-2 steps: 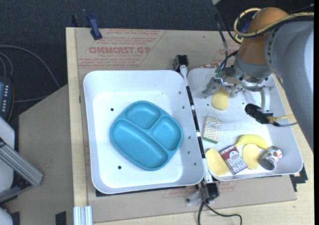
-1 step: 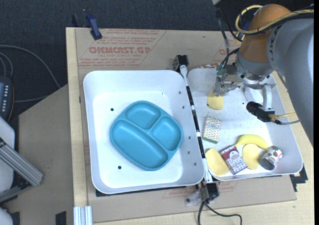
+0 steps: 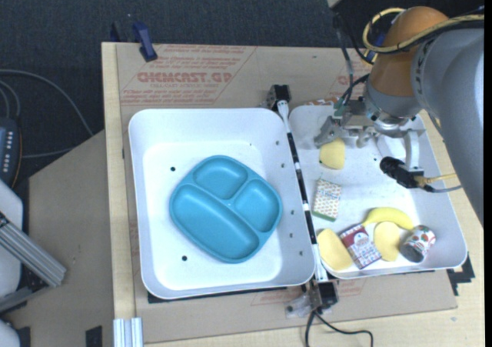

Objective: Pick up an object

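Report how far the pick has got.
Done: the gripper is down in the right white bin, at the round yellow object. In hand: nothing seen between its fingers. Left: grasping and lifting; the banana, small red box and patterned packet lie untouched.

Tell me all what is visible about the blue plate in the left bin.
The blue plate is a rounded, light blue tray that looks like smooth plastic. Raised ridges divide it into three compartments: one long one along its lower left side and two smaller ones toward the upper right. All three hold nothing. It lies flat, right side up, turned at a diagonal, near the middle of the left bin. It rests on the bin's white floor and touches nothing else.
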Robot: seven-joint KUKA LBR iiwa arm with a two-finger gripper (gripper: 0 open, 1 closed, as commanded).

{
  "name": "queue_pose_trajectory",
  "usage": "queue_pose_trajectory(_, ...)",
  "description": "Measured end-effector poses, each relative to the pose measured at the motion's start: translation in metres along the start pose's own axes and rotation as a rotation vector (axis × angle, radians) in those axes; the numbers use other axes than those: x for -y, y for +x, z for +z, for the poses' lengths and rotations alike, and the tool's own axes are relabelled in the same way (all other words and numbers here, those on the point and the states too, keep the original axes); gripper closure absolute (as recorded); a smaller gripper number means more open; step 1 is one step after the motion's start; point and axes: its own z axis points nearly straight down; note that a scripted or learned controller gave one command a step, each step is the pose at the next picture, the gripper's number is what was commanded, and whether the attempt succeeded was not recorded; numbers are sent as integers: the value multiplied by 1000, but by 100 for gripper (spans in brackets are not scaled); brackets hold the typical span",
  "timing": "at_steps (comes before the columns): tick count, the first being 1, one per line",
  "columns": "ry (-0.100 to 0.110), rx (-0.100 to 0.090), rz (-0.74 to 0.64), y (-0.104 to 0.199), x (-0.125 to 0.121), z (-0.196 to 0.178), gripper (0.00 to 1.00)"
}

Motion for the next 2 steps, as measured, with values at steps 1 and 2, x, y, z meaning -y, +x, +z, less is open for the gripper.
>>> queue_pose_trajectory(1, 2, -2, 1, 7, -14, 10, 0)
queue_pose_trajectory(2, 4, -2, 1, 16, -14, 10, 0)
